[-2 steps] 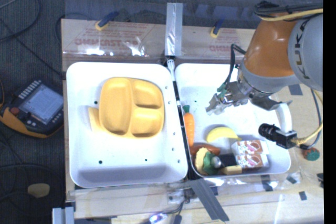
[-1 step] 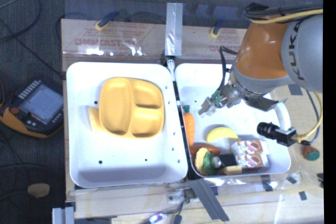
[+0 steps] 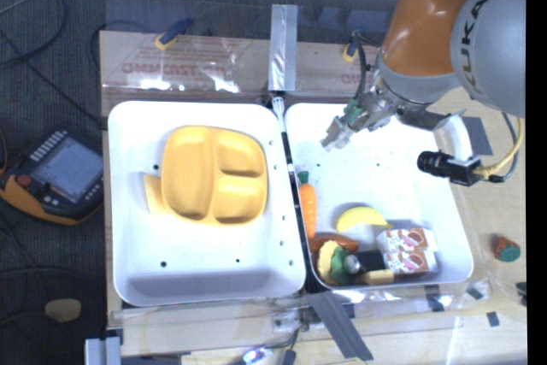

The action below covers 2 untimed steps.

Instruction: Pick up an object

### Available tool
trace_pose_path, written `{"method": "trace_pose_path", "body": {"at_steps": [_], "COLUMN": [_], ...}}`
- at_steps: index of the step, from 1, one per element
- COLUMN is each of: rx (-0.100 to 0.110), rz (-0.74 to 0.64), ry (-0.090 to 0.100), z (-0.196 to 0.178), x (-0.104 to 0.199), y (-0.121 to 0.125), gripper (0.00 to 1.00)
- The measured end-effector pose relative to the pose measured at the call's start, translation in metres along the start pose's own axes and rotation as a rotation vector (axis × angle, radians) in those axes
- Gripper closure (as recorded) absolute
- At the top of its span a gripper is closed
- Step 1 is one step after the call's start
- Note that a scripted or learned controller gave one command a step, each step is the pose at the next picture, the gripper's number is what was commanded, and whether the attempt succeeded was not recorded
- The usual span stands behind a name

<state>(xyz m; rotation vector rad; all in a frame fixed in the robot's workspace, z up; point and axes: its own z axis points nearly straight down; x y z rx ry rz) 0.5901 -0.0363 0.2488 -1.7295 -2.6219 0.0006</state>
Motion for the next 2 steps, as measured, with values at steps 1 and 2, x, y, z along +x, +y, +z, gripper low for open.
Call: {"method": "trace_pose_path", "body": {"at_steps": [1, 2], "rx": [0.003, 0.006], "rz": [0.543, 0.542], "ry": [-0.003, -0.005], "z": [0.0497, 0.0411], "x": [-0.0617, -0.0617], "y": [-0.0082, -0.0081], "gripper": [1.0, 1.0]}}
